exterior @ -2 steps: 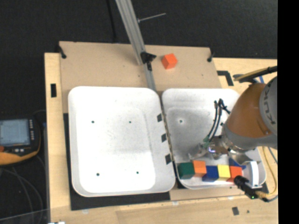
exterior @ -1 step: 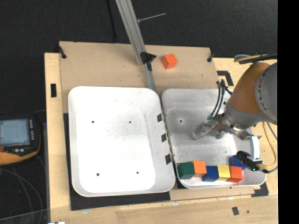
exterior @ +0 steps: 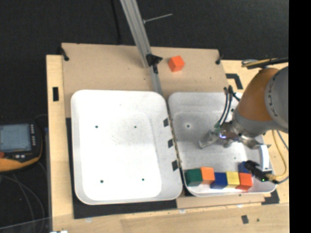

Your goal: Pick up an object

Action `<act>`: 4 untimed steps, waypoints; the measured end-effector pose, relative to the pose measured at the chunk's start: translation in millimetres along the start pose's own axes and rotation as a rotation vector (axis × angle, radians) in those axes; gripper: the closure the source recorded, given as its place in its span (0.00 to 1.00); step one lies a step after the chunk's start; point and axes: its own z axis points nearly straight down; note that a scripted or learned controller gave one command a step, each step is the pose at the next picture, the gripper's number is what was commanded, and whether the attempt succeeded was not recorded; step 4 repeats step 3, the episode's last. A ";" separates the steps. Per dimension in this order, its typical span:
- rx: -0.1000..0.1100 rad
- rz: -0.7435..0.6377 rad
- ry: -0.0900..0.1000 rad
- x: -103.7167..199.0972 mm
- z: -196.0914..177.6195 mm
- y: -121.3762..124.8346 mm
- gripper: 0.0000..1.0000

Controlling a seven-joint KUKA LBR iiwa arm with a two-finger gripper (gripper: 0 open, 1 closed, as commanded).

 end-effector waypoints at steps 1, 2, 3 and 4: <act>-0.004 0.004 -0.001 -28.4 0.3 -16.0 0.00; -0.004 -0.002 0.000 -1.7 0.5 -12.0 0.00; -0.004 0.003 0.000 -12.7 0.4 -23.4 0.00; -0.004 0.003 0.000 -12.7 0.4 -23.4 0.00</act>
